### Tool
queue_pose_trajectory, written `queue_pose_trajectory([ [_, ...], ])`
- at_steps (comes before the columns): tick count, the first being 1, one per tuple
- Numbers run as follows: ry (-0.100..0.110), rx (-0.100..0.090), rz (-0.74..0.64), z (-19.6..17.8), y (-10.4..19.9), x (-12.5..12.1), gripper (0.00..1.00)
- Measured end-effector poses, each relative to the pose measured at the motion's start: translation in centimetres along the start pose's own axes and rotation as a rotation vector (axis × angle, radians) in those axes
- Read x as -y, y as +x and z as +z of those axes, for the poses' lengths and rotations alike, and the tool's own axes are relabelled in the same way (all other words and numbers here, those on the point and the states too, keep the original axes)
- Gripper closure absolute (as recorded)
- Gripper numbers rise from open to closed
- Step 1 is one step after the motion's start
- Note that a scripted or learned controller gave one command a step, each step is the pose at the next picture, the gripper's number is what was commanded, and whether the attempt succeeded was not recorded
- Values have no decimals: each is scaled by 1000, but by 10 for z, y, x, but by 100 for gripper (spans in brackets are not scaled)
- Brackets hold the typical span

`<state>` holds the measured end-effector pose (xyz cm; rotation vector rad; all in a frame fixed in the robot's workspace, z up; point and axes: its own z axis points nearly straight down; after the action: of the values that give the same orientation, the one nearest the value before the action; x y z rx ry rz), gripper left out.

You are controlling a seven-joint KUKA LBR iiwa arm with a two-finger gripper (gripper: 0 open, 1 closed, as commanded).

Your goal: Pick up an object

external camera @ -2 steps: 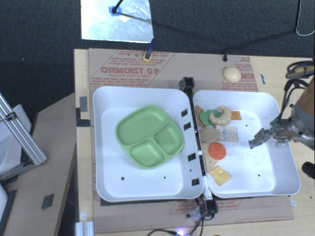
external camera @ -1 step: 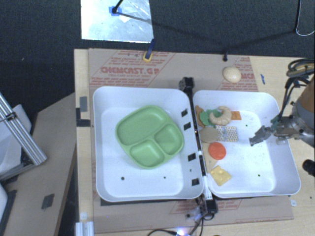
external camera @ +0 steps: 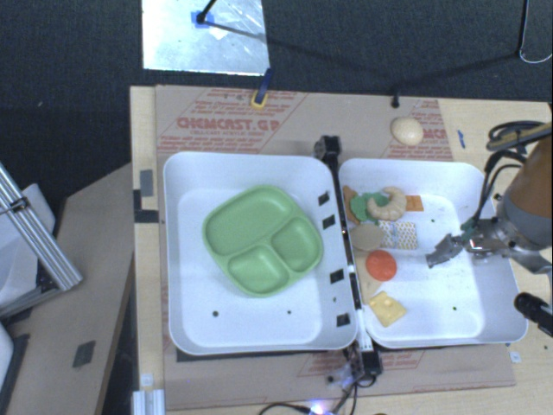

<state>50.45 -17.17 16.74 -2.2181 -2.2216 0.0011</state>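
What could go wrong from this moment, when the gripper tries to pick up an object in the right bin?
1. The objects crowd the right bin's left side, touching or overlapping; the gripper may catch two or push them.
2. The red ball, nearest, may roll away.
3. The yellow cheese piece looks flat, hard to grasp.

The brown board (external camera: 226,121) under the bins bears red print reading "CHEMCAST GP". Smaller red lettering elsewhere on it is too blurred to read.

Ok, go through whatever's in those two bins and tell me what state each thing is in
Green plate: upright in the left bin, compartments bare.
Red ball: loose in the right bin.
Yellow cheese wedge: lying flat, untouched.
Croissant: resting on the pile.
Gripper: low over the right bin, holding nothing visible.
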Motion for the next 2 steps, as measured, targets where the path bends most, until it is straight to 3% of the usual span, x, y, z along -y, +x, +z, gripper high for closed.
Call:
queue_pose_trajectory([
  [2, -1, 0, 0, 85, -3, 0, 0],
])
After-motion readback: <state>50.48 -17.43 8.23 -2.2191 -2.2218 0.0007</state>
